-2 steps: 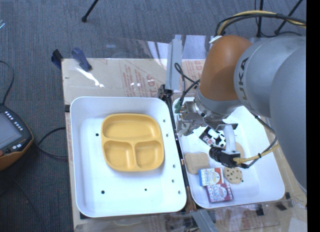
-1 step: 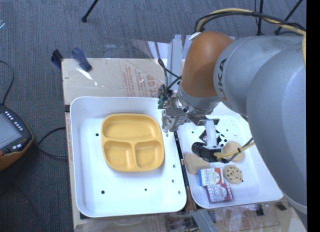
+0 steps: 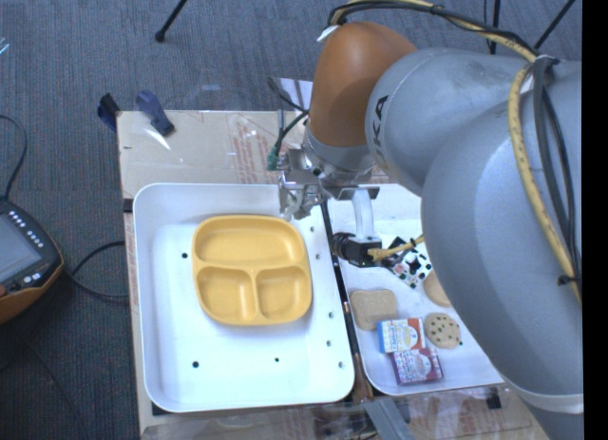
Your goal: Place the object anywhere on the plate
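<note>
Even, bright overhead light; the left bin [image 3: 161, 353] glares almost blank white. Shadows are soft (faint beneath the plate [image 3: 253, 269]). Slightly grainy, the arm [image 3: 475, 172] softly focused.

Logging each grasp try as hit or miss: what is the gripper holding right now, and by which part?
It cannot be told. The gripper hangs over the upper right corner of the yellow plate, and nothing is plainly visible between its fingers.

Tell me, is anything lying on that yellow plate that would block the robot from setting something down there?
Nothing visible does. The yellow plate sits alone in the left bin, its three compartments bare. The gripper hangs beside its upper right corner.
</note>
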`<control>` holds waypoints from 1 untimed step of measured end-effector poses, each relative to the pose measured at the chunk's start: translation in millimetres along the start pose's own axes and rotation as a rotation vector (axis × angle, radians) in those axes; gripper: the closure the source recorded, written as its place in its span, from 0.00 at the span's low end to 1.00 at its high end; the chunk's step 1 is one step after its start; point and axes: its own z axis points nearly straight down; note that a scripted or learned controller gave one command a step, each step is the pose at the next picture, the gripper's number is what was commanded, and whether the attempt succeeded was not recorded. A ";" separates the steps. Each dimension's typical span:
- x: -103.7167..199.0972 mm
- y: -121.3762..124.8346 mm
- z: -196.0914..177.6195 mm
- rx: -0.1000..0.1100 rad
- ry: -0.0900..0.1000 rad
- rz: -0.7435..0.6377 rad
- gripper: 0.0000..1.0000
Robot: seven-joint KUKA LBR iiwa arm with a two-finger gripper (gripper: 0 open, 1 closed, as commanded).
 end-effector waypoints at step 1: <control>10.2 -19.2 96.2 -0.005 0.001 0.002 1.00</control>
